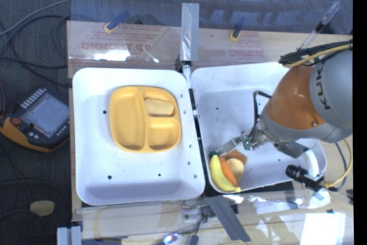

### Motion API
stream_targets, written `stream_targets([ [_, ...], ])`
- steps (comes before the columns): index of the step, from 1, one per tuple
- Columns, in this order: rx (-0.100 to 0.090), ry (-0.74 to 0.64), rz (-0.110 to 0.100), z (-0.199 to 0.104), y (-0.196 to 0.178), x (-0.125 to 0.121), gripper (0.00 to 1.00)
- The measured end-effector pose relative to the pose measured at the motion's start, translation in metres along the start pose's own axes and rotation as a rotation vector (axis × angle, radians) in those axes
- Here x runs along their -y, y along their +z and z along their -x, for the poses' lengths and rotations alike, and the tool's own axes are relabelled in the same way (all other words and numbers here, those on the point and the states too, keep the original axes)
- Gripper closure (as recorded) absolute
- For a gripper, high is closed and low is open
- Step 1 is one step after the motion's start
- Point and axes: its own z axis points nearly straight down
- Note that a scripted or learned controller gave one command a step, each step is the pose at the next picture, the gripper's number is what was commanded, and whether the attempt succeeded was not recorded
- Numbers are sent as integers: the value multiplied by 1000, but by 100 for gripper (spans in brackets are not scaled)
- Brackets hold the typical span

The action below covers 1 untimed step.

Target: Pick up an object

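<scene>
In the right bin [229, 89], near its front left corner, lies a small pile of toy food. A yellow banana [219, 175] curves along the corner, an orange carrot [229, 172] leans against it, and a pale round piece in an orange-brown cup [235, 162] sits just behind. My gripper [243, 143] reaches down from the grey and orange wrist [295, 109] and hovers just above and behind this pile, close to the cup. Nothing shows between its tips.
The left bin [92, 181] holds a yellow divided plate [145, 118] with a pale yellow block [159, 106] in its upper right section. A control pendant [37, 119] lies on the floor at the left. Black cables run along the bench's right front.
</scene>
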Motion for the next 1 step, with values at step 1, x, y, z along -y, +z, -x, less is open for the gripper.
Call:
stream_targets([
  [1,-8,94,-1,1,0,1,0],
])
